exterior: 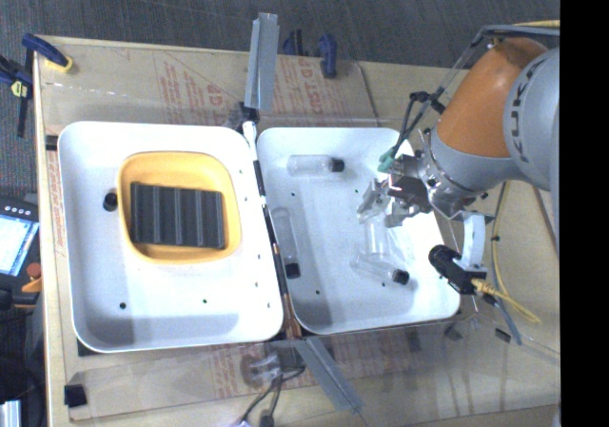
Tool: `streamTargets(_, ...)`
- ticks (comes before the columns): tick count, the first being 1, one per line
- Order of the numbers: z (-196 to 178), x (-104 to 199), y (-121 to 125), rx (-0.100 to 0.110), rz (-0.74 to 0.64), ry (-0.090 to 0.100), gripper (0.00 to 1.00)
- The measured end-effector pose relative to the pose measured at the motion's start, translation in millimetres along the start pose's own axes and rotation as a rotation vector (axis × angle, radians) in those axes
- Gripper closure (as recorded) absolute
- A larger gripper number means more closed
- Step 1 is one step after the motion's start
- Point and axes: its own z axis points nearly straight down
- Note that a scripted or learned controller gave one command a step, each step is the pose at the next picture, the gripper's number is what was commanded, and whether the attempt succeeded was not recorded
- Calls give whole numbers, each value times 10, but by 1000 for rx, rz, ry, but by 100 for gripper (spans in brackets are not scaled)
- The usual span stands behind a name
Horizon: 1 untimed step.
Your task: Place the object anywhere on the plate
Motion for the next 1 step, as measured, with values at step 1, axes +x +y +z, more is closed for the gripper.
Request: streamTargets(1, 288, 709, 293, -6, -180, -3, 100)
